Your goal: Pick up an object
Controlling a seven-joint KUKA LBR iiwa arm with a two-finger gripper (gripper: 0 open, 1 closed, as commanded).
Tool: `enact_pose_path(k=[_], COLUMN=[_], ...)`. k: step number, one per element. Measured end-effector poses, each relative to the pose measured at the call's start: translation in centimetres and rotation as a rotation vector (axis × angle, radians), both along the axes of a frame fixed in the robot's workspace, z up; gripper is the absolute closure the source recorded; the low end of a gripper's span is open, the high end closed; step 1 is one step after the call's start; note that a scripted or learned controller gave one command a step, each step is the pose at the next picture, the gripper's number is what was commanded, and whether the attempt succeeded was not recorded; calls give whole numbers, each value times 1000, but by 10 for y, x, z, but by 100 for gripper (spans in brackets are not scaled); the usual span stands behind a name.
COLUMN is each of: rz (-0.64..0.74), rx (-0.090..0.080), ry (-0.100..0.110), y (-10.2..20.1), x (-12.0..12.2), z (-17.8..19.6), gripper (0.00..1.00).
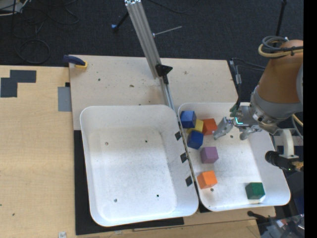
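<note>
The right bin (277, 195) holds several coloured cubes: a blue one (187, 118) at its far left corner, a yellow one (199, 125) and a red one (210, 126) beside it, a second blue one (194, 140), a purple one (209, 154), an orange one (207, 179) and a green one (255, 190) near the front right. My gripper (234, 132) hangs over the bin's far middle, just right of the red cube. It is open, and nothing sits between its fingers (223, 129).
The left bin (91, 182) lies beside the right one, with black clips (184, 157) along the shared rim. A slanted metal bar (146, 36) rises behind the bins. A wooden table (34, 148) is on the left.
</note>
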State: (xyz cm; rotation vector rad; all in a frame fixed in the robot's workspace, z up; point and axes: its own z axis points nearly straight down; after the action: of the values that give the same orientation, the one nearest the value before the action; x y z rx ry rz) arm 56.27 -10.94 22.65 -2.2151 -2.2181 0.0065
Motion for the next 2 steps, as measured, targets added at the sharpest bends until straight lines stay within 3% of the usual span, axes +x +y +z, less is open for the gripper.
enact_pose_path(k=[1,2], rz=[-3,-2], rx=[-1,0], ry=[-4,1], y=[-1,5], x=[1,-6], z=[2,-45], gripper=[0,0])
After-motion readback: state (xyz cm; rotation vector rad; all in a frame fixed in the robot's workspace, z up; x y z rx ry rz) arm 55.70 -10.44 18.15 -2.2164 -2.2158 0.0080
